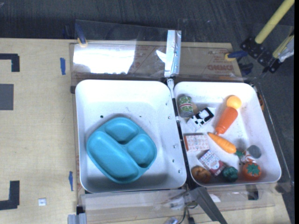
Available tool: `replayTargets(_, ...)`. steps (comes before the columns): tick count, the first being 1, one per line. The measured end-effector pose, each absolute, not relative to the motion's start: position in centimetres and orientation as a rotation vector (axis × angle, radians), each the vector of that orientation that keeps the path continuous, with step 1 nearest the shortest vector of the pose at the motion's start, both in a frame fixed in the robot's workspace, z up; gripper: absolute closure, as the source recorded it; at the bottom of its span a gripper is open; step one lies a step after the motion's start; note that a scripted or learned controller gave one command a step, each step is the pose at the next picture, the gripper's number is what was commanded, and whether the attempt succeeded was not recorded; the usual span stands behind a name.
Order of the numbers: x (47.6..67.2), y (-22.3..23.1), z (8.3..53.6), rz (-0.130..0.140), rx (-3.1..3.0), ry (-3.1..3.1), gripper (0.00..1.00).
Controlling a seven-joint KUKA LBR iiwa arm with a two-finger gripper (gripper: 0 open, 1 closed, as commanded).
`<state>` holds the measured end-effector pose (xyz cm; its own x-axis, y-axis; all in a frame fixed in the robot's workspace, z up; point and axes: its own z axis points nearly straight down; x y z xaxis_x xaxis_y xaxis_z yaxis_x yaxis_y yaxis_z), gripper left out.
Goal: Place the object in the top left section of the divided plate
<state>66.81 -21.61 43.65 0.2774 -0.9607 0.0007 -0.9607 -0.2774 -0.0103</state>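
A blue divided plate (121, 148) lies in the left white bin (93, 94), turned at a slant, with three sections that hold nothing. The right white bin (261, 125) holds several toy foods: a green-labelled can (186, 105), an orange bottle with a yellow cap (228, 114), a carrot (222, 143), a black-and-white cow piece (202, 116), a red-printed card (196, 142), a small wrapped packet (209, 160), a brown round piece (201, 172), a dark green piece (229, 172) and a tomato (252, 170).
A clear plastic sheet and an upright clear divider (173, 52) stand behind the bins. Yellow-and-black rods (273, 20) cross the top right corner. A wooden bench top (35, 139) extends to the left with black tape marks.
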Motion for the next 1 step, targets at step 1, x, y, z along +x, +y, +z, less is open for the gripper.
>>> replayTargets(1,66.81,-21.4,43.64,-0.011,-2.675,1.634,0.0)
